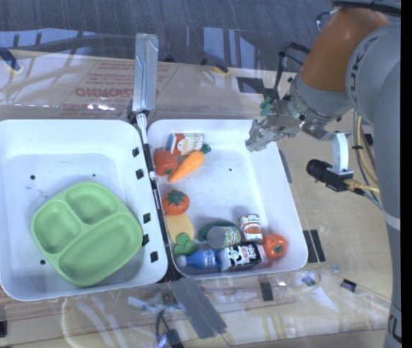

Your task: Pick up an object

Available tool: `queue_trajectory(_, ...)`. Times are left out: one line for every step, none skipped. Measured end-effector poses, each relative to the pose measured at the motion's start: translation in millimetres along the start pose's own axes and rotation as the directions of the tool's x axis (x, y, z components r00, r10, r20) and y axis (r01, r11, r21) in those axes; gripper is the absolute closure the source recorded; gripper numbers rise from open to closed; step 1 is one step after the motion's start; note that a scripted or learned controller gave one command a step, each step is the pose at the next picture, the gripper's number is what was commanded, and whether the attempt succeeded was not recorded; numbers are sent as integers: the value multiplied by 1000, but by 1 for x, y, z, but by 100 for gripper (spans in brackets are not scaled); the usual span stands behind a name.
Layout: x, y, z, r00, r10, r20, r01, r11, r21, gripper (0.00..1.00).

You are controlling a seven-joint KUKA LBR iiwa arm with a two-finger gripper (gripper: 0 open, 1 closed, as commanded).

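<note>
A: Gripper (pixel 258 141) position?
B: Above the right bin's (pixel 293 216) far right corner, apart from every object. Jaw state: cannot tell.
A: Nearest object?
B: The carrot (pixel 188 164), tapered, smooth and orange, lies left of the gripper beside a small carton (pixel 185 143). A round tomato (pixel 176 201) sits below it.
A: Left bin (pixel 3 187)?
B: Holds a green plate (pixel 86 232) with three moulded compartments

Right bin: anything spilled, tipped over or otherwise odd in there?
Nothing is spilled outside the right bin. The toys crowd its left and near sides, and the small cow-patterned bottle lies on its side. The green plate sits flat in the left bin.
</note>
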State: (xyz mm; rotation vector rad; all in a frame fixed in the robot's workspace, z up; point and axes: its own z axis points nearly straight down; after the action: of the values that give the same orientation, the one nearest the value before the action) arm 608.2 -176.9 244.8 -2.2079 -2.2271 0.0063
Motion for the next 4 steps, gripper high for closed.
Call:
queue_trajectory(79, -14, 127, 958, -287, -1, 287, 958, 2, 0)
queue_trajectory(98, -82, 53, 956, -292, 2, 292, 956, -4, 0)
queue_trajectory(84, -91, 33, 901, -435, 4, 435, 901, -4, 0)
queue_trajectory(48, -30, 34, 963, -271, 3, 271, 963, -3, 0)
